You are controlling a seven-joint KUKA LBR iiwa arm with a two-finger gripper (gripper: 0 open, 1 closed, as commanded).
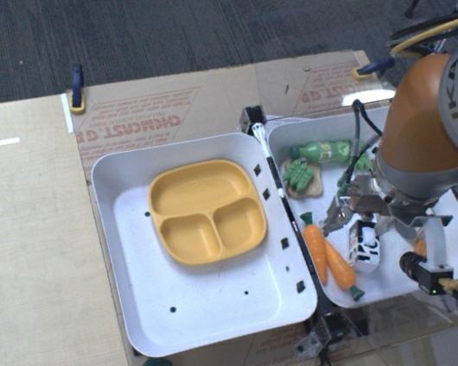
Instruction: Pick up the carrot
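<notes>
Two orange carrots lie side by side at the left edge of the right bin (388,286). The slimmer one (316,252) runs along the bin wall with its green top pointing away from me. The second carrot (340,268) lies at a slant just right of it, green top toward the near edge. My gripper (340,211) hangs low over the right bin, just right of and above the carrots' far ends. Nothing shows in its grip. The grey and orange arm covers the right side of that bin.
A black-and-white object (364,243) sits right of the carrots, under the gripper. A green bottle (321,150) and a green toy on a tan piece (300,176) lie at the bin's far end. The left bin (145,306) holds a yellow divided plate (208,210).
</notes>
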